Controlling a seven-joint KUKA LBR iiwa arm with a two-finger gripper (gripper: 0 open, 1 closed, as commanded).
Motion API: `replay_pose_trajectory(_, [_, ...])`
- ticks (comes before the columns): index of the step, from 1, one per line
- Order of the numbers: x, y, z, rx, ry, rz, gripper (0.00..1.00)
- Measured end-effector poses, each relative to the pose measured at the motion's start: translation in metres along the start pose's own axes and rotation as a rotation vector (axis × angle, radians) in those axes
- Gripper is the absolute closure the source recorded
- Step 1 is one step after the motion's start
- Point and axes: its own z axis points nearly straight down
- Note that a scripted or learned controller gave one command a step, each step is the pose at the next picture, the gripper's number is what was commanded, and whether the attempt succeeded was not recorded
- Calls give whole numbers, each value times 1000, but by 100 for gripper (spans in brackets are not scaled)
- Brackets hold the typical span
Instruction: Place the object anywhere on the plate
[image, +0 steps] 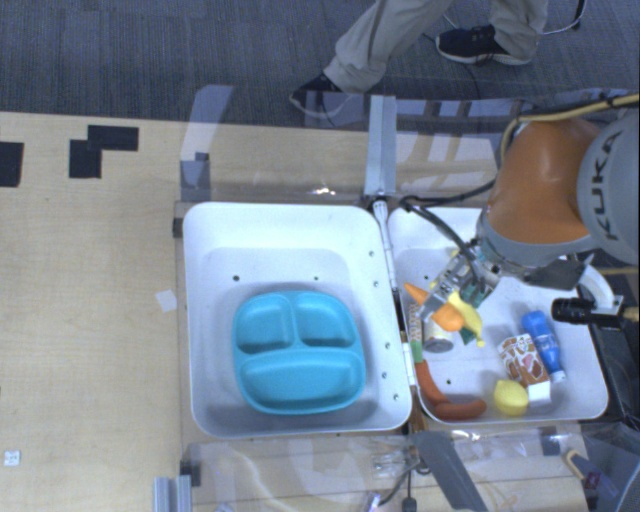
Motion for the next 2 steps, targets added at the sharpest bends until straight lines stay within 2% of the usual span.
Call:
replay_pose_trajectory(1, [77,73,1,0,2,-88,100])
replay_pose_trajectory(2, [77,72,0,0,2,-88,0])
